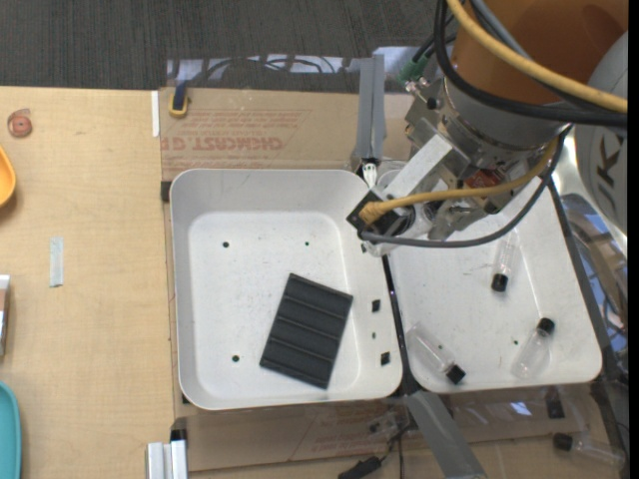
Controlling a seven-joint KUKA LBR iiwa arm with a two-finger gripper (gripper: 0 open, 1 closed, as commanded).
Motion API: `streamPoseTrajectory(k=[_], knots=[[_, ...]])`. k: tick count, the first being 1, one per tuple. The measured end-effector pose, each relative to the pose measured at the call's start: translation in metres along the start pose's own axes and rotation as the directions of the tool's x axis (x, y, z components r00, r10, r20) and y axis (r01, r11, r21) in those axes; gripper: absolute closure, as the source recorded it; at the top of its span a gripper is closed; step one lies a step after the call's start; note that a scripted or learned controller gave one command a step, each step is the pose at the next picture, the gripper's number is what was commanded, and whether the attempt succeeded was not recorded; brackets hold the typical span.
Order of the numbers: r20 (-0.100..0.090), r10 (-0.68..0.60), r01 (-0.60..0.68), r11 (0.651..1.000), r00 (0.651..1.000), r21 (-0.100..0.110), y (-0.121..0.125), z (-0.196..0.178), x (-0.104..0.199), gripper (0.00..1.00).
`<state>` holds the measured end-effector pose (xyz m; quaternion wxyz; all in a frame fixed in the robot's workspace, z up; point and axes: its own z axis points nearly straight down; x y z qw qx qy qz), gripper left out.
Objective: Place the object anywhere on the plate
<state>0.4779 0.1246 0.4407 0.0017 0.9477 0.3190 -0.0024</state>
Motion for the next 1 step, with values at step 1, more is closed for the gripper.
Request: streamPoseTrajectory(k=[1], knots=[[0.002, -0.364, 0.364, 0.931, 0.931, 0.002, -0.0324, 0.1546, 0.0244, 1.0]])
